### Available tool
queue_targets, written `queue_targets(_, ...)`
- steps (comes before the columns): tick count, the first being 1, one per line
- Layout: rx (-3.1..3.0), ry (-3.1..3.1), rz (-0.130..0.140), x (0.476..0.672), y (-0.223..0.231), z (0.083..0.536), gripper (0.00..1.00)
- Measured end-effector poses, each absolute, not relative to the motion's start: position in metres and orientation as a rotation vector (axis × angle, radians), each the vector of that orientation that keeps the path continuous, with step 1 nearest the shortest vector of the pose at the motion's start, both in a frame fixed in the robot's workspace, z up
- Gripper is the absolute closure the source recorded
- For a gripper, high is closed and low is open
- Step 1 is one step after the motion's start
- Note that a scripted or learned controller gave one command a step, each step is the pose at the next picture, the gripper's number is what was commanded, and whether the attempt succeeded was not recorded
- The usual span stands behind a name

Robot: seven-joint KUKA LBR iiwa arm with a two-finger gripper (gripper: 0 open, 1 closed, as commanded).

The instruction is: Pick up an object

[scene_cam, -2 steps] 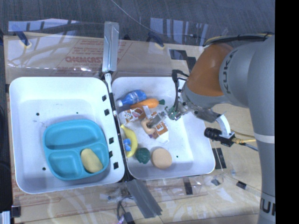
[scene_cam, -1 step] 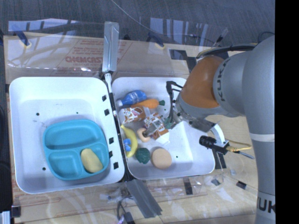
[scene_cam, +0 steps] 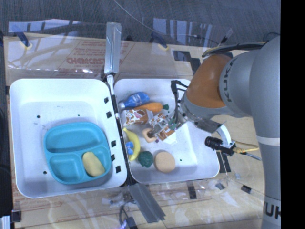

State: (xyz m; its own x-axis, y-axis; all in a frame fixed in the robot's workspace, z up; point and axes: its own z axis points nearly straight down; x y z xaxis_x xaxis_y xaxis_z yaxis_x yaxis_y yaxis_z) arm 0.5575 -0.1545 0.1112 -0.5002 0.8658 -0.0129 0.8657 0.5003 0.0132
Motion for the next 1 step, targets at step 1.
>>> queue_targets(1, 1.793, 2.577, 0.005, 0.5975, -0.0681, 0.2031, 1.00)
